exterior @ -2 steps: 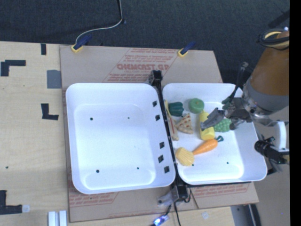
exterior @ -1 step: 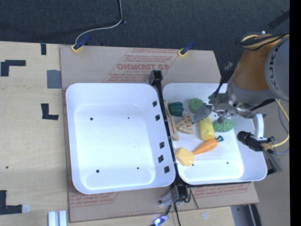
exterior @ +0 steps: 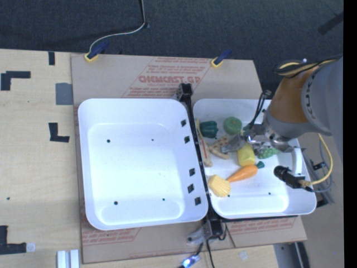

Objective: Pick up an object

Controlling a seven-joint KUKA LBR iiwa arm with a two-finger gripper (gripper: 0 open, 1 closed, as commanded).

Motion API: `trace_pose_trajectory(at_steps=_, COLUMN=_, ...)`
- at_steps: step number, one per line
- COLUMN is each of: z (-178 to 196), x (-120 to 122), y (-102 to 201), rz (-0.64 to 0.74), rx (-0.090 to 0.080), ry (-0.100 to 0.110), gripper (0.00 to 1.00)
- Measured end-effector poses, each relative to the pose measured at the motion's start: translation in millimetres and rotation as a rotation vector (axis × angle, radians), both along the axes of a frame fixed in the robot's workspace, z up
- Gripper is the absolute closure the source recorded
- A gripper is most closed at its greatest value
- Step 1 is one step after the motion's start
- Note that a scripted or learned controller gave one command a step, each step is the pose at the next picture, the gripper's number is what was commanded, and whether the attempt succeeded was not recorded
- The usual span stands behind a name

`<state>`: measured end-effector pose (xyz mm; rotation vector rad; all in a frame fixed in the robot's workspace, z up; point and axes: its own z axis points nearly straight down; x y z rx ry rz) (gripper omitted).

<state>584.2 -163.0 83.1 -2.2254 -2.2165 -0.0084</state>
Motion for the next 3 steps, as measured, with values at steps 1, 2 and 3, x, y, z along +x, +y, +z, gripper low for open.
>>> trace_pose_trajectory(at_steps=1, z=18, x=3, y=4, rz=0.007, rx=0.003, ry=-0.008, gripper=1.00)
trace_pose_trajectory(at_steps=2, z=107, x=9, y=99, rz=0.015, rx=-0.002, ry=-0.003, gripper=1.00)
trace_pose_trajectory(at_steps=3, z=100, x=-12, y=190, rz=0.015, rx=-0.001, ry=0.006, gripper=1.00)
